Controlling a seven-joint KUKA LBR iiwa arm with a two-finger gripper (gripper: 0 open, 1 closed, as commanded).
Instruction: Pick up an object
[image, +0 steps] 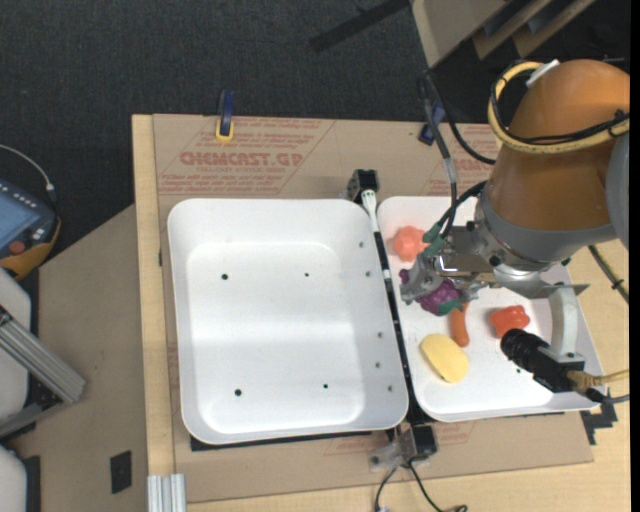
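Observation:
My gripper (428, 278) hangs low over the left part of the right bin (490, 398), under the grey and orange arm. A purple object (438, 297) lies directly beneath it and is partly covered by it. Whether the gripper touches it is hidden. A pink object (407, 241) lies just behind the gripper. A small orange piece (458, 326) and a yellow lemon-like object (444, 358) lie in front of it. A red-orange object (508, 319) rests to the right.
The left white bin (200, 330) sits beside the right one, the two sharing a black-edged rim (388, 290). Both stand on a brown cardboard sheet (260, 150). The arm's body covers the back right of the right bin.

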